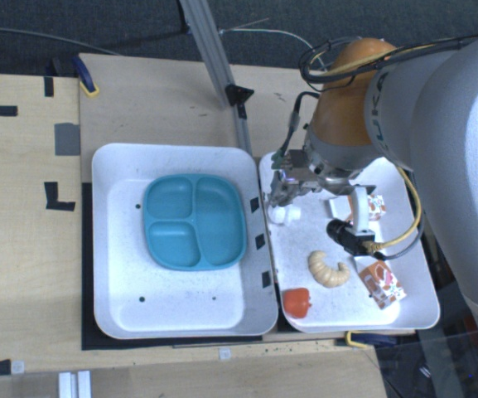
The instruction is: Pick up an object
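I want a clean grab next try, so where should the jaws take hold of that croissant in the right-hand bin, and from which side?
Grip the croissant across its thick middle, coming straight down from above. It lies flat on the right bin's floor as a curved crescent with tapering ends, so the middle probably gives the surest hold. There is free floor around it; the red object lies apart.

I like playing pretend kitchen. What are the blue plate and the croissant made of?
The blue plate looks like plastic: one even teal colour, smooth, softly shiny, with moulded dividers forming three sections. The croissant is probably a toy, likely plastic or rubber: its tan surface looks smooth and uniform, not flaky, though it is too small to be sure.
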Tool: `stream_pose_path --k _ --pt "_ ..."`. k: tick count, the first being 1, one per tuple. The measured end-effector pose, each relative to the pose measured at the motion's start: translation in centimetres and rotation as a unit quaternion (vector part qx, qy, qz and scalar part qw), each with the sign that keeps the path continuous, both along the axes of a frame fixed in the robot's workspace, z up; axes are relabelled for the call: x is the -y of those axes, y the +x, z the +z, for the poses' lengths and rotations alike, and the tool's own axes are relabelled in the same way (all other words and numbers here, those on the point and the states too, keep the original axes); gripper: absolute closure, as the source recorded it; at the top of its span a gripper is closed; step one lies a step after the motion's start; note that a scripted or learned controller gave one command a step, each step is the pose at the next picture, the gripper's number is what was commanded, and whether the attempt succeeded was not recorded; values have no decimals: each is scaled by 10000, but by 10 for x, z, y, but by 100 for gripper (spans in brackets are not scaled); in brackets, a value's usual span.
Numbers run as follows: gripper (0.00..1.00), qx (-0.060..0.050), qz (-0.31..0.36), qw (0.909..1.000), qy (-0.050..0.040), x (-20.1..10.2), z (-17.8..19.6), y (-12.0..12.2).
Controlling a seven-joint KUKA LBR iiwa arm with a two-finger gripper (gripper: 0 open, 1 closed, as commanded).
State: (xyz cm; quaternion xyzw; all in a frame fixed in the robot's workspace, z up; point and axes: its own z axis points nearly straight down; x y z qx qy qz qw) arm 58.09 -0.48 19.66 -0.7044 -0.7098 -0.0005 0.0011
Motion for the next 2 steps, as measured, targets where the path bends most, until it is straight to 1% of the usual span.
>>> stream_pose_path --k 1,2 --pt "100 0 -3 10000 -1 -50 1 17" --pt "100 12 -2 10000 0 -104 16 48"
